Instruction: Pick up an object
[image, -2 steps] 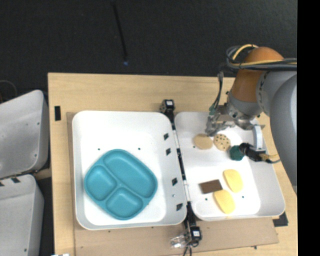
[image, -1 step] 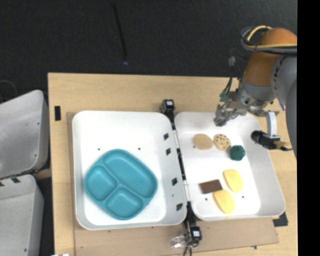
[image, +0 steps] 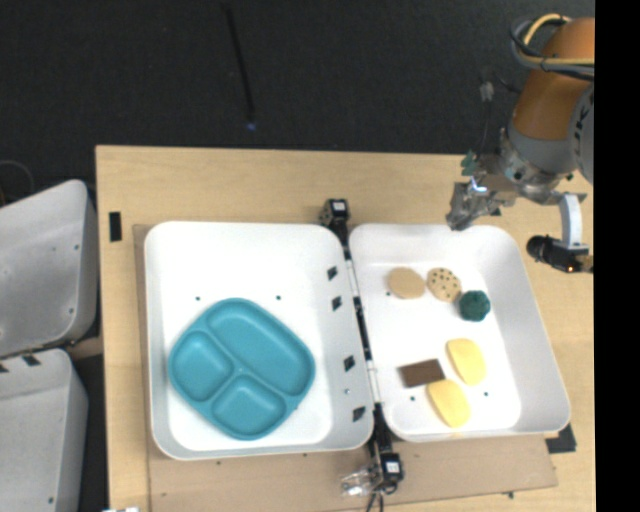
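Note:
The right bin holds several small items: a tan oval piece, a speckled cookie, a dark green ball, a brown rectangular block and two yellow pieces. My gripper hangs over the bin's far rim, up and to the right of the cookie and well apart from every item. Nothing shows between its fingers.
In the left bin lies a teal divided plate. A row of black clips joins the two bins. Grey panels stand at the left beyond the bench. The arm's orange band rises at the top right.

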